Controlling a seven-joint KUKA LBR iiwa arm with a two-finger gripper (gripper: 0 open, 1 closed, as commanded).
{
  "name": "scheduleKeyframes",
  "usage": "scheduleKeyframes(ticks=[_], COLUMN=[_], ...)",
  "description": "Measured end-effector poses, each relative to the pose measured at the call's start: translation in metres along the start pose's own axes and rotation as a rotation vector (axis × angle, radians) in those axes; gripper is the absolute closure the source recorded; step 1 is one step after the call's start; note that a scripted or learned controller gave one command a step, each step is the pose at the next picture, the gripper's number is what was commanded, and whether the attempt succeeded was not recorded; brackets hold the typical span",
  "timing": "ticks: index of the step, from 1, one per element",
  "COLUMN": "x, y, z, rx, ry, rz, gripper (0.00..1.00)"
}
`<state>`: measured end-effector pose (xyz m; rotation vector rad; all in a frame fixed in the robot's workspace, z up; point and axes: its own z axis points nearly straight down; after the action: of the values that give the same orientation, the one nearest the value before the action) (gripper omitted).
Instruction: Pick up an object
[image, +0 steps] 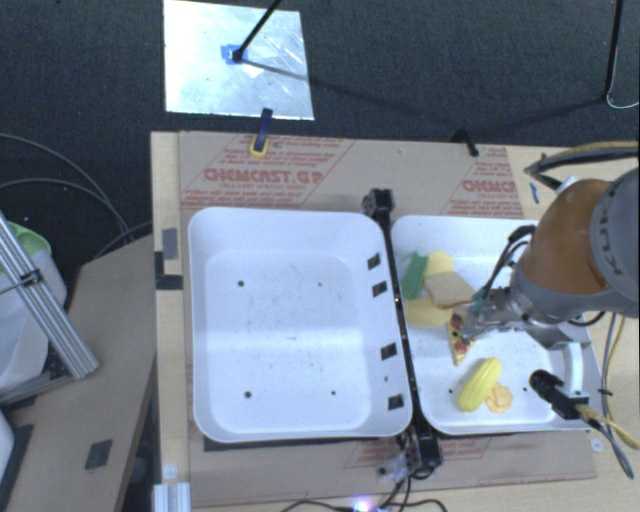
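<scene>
Orange-banded and grey, the arm (575, 250) is reaching in over the right bin (505, 232), and its gripper (468, 322) is hanging low among the toy food heaped toward that bin's inner wall. Whether its tips are spread or closed I cannot tell: they are sitting dark and small against the clutter, and nothing is visibly lifted between them.

Taking the right bin as the landmark, the candidates are lying thus. A small red and yellow piece (459, 342) is lying at the bin's middle, directly under the gripper and touching or nearly touching its tip; this is looking like the thing being gone for. Its long axis is running roughly toward the bin's front edge, away from the pile. A tan slice (449, 289) and a pale yellow lump (428, 313) are sitting just behind it, nearer the bin's back, with a green piece (413, 272) against the inner wall. A yellow corn cob (479, 384) is lying toward the bin's front edge, tilted, with a small orange piece (499, 400) beside it.

So the coming move is turning on a short, nearly straight descent: the red and yellow piece is lying below the tool, slightly to the front-edge side, crowded by the yellow lump. The left bin (290, 225) is playing no part.
</scene>
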<state>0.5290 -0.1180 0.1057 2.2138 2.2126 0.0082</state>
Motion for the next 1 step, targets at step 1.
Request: scheduleKeyframes(ticks=[1], x=[0.0002], y=[-0.0003], z=[0.0006], rx=[0.001], ry=[0.001], rz=[0.000], gripper=[0.00])
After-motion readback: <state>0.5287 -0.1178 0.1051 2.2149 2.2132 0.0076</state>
